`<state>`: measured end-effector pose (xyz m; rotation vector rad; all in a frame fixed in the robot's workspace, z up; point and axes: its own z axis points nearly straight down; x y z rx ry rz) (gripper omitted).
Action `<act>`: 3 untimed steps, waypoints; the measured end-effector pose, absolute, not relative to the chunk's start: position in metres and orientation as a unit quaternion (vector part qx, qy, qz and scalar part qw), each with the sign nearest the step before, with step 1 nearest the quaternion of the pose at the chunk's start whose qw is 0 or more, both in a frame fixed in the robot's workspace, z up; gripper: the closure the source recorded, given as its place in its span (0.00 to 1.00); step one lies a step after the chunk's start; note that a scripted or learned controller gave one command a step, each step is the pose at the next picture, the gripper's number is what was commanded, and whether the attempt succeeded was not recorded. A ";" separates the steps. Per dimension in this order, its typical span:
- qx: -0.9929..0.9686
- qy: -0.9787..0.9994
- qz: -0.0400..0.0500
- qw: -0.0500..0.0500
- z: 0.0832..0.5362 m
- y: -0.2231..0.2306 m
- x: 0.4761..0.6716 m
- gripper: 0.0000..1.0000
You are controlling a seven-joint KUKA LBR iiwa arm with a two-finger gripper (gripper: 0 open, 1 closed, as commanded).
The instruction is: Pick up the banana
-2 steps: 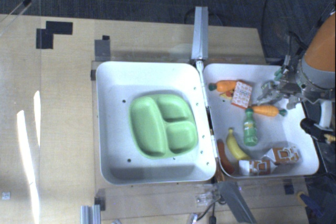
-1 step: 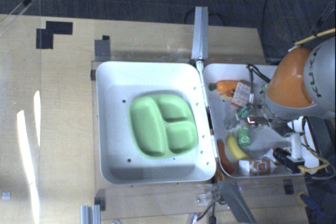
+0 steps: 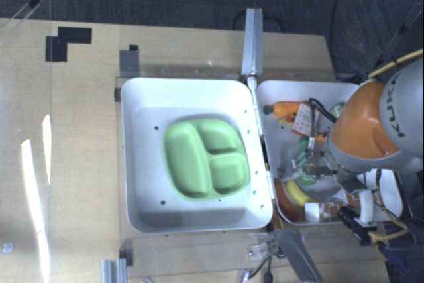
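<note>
The yellow banana point(image 3: 296, 193) lies near the front left corner of the right bin point(image 3: 267, 97), partly under a dark item. My gripper point(image 3: 307, 164) hangs low over the clutter just above and behind the banana, at the end of the grey and orange arm point(image 3: 361, 129). The arm hides much of the bin's right half.
A green divided tray point(image 3: 205, 157) sits in the left bin point(image 3: 142, 209). In the right bin, an orange carrot-like item point(image 3: 285, 109) and a red-and-white tag point(image 3: 303, 120) lie at the back. A small white-capped bottle point(image 3: 317, 211) lies at the front beside the banana.
</note>
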<state>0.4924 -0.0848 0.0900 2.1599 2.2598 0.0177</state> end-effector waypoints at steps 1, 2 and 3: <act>0.689 0.724 0.008 0.010 0.102 -0.083 0.495 1.00; 0.689 0.724 0.008 0.009 0.102 -0.083 0.495 0.00; 0.669 0.743 0.005 0.006 0.091 -0.087 0.492 0.00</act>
